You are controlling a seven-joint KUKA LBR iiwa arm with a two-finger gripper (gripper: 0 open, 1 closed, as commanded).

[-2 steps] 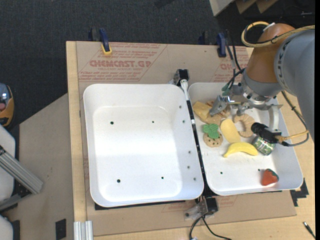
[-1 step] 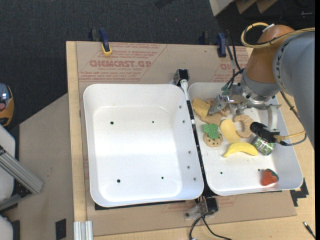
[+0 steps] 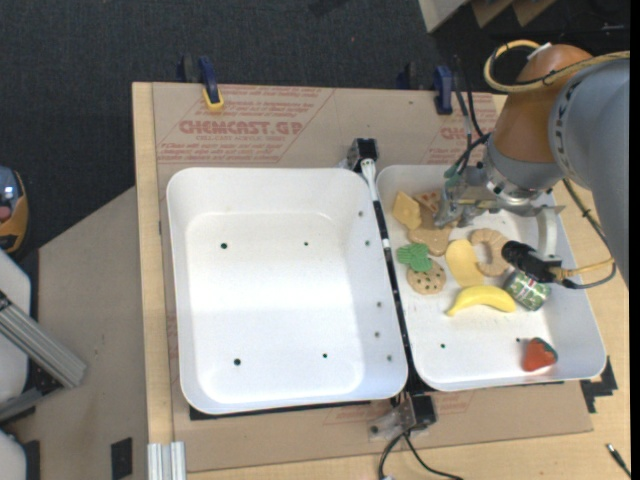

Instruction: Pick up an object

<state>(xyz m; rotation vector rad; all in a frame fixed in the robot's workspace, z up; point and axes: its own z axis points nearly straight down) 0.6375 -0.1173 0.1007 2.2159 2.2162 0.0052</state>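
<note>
At the near edge of the counter (image 3: pixel 300 438) lie some cables. Then come the two white bins. The left bin (image 3: pixel 190 268) has only small dark dots on its floor. The right bin (image 3: pixel 480 363) holds all the small things.

Nearest in the right bin is a red strawberry (image 3: pixel 538 355), alone at the near right corner, well apart from the others. Further in lies a yellow banana (image 3: pixel 481 301), and just beside its right end is a small green can (image 3: pixel 526 290) on its side. Left of the banana is a round brown cookie (image 3: pixel 426 279), touching a green leaf-shaped piece (image 3: pixel 415 257). Between the cookie and the can is a yellow rounded piece (image 3: pixel 462 261), and beside it is a pale ring-shaped pretzel (image 3: pixel 489 249). Further, near the divide of the bins, is a tan wedge like cheese (image 3: pixel 406 210).

My end effector (image 3: pixel 452 208) is down in the far part of the right bin, over the objects between the cheese and the pretzel. I cannot tell if it is open or closed, and I cannot see any object in it. My arm (image 3: pixel 560 118) comes from the right, with the orange band above the wrist.

Farthest, two blue clamps (image 3: pixel 208 73) hold the brown board at the far edge.
</note>
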